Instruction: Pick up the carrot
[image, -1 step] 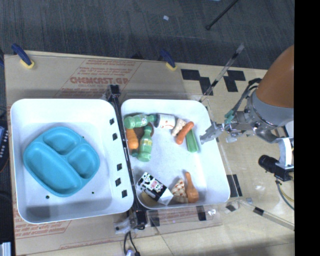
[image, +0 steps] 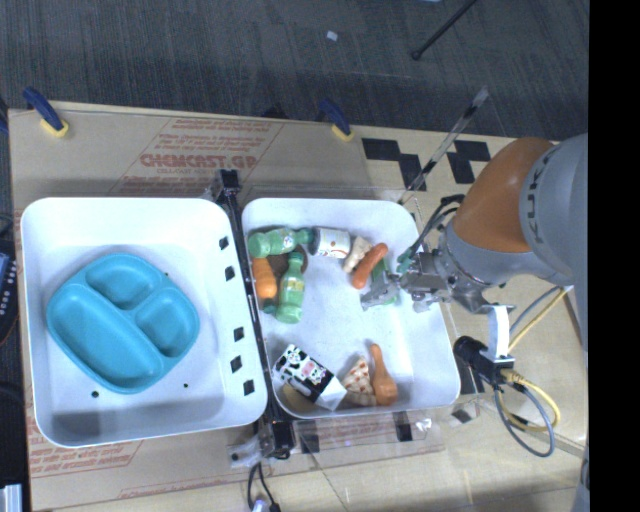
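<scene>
Three orange pieces lie in the right bin (image: 430, 345), and I cannot tell for sure which is the carrot. A stubby orange one (image: 265, 280) rests by the left wall beside green bottles (image: 285, 262). A reddish-orange elongated one (image: 368, 263) lies slantwise near the back right. A third slim orange piece (image: 381, 372) sits at the front next to a pizza slice (image: 357, 378). My gripper (image: 384, 291) hangs low in the bin, just in front of and touching or nearly touching the reddish-orange piece. Nothing is visibly held.
The left bin (image: 60, 400) holds a blue divided plate (image: 120, 318). A black-and-white patterned box (image: 303, 371) lies at the right bin's front left, and a white and brown item (image: 335, 243) at the back. Cables (image: 500, 385) trail off the bin's right side.
</scene>
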